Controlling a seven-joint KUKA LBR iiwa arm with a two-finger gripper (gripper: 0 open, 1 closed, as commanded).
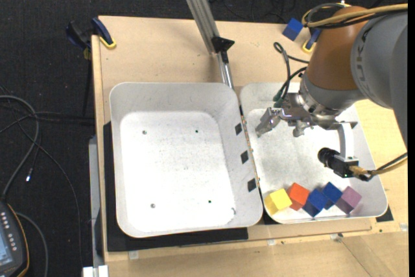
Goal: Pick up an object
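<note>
The two-finger metal gripper [280,121] hangs over the upper part of the shallow white right-hand bin [272,152], fingers spread apart with nothing between them. Down along that bin's near edge sits a row of small blocks (well apart from the gripper): a yellow cube [279,200], an orange cube [299,194], two blue cubes [323,198] and a pale purple cube [349,198]. Left of that bin, touching it, lies the larger shallow white bin [126,159].
</note>
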